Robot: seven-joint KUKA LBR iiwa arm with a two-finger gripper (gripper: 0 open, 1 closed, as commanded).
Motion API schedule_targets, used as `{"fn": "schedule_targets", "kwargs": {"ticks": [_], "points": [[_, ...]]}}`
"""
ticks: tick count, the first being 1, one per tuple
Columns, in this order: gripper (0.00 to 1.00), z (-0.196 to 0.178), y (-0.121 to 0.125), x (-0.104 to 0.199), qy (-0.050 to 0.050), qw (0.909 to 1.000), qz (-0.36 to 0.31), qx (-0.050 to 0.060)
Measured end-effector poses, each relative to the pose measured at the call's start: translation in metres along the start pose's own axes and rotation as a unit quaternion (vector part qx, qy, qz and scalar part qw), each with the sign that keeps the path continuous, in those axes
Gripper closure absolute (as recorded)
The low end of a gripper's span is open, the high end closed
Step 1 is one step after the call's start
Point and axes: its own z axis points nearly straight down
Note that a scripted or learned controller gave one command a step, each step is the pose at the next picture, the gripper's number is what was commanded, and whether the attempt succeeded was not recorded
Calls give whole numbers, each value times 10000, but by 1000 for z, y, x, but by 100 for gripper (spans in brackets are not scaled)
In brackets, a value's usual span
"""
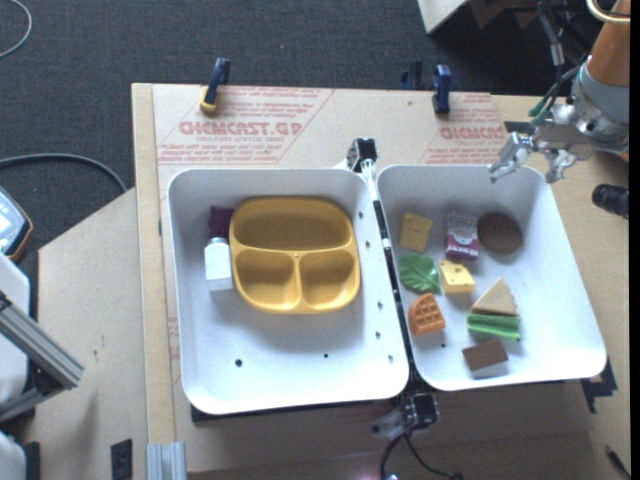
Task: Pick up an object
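Note:
My gripper point(528, 163) hangs over the far right corner of the right bin point(570, 268), its two fingers spread open with nothing between them. Below it in that bin lie several toy foods: a brown round cookie point(499, 233), a maroon packet point(461, 236), a yellow cracker square point(415, 231), a green leaf point(419, 272), a cheese cube point(457, 277), an orange waffle point(426, 315), a sandwich wedge point(495, 301) over a green strip point(494, 326), and a brown block point(485, 358). The cookie is nearest the gripper.
The left bin point(190, 338) holds a yellow divided plate point(294, 253), a white bottle point(218, 264) and a dark purple piece point(220, 218). Two clamps point(214, 85) point(441, 88) sit on the board's far edge. A black hinge strip point(380, 238) runs between the bins.

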Motion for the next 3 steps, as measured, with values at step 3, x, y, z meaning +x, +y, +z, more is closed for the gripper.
{"fn": "schedule_targets", "kwargs": {"ticks": [3], "points": [[0,117,9,-6,-9,10000,-16,-38]]}}
